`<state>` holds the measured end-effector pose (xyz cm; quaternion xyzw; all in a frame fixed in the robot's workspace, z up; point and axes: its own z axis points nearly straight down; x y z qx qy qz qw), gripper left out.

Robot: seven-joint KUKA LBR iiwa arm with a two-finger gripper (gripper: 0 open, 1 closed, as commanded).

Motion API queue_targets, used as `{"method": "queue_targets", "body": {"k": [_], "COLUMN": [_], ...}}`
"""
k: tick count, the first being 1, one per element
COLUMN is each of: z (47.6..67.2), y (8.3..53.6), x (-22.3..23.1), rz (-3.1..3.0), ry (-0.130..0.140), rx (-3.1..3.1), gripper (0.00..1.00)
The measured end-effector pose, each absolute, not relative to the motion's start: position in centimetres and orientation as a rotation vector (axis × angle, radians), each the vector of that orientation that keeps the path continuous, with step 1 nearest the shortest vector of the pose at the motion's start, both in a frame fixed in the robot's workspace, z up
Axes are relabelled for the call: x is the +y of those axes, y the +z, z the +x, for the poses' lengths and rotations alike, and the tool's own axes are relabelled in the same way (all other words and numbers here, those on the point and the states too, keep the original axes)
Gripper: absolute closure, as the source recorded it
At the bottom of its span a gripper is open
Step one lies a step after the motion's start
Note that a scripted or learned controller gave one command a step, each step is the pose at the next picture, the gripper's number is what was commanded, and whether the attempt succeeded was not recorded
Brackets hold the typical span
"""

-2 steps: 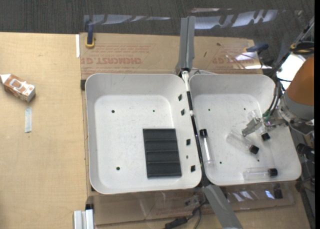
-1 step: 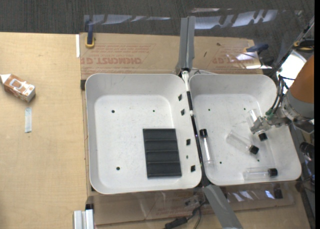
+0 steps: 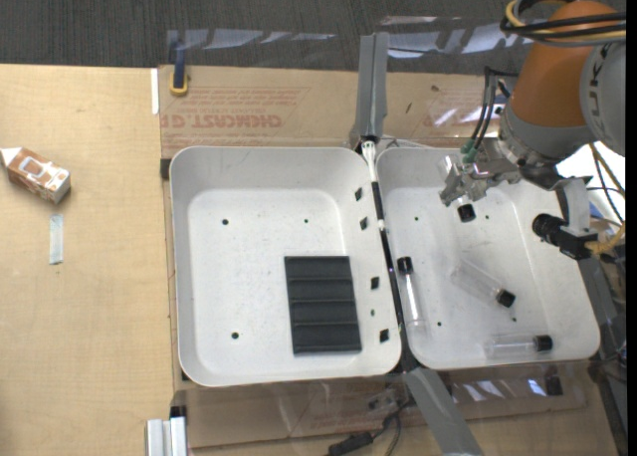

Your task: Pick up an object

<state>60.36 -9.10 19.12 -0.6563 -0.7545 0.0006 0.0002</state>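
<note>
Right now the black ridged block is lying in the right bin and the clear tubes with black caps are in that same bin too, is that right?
Not quite. The camera view shows the black ridged block lying in the left bin, not the right one. The rest holds: the clear tubes with black caps lie in the right bin.
</note>
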Motion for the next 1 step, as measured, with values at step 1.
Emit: {"method": "queue_targets", "body": {"k": [1], "z": [61.22], "y": [22.28], "x": [-5.94], "rz": [-2.142], "ry": [0.003], "rx": [-2.299], "gripper": [1.0]}}
